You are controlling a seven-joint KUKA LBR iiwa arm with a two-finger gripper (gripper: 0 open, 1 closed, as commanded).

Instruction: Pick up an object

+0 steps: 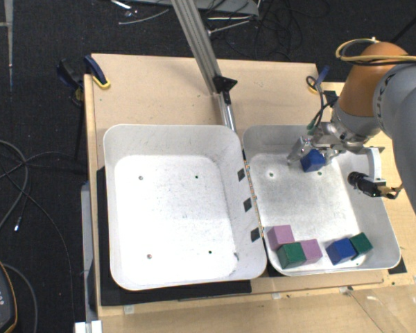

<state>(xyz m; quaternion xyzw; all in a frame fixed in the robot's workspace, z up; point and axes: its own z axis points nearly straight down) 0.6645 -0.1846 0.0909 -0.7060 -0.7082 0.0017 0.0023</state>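
Item: blue block (312, 161), in the jaws (309, 155) above right bin (374, 217), upper part. Jaws closed on it, as we read it.
Risk: grip looks off-centre; block may twist and drop back into bin.
Arm (374, 96): reaches in from right, wrist angled down-left, over bin w/ pink, green, blue blocks (283, 236) at near edge.

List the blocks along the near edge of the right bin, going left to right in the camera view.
Purple block → dark green block → second purple block → blue block → green block. A separate blue block sits farther back at the claw.
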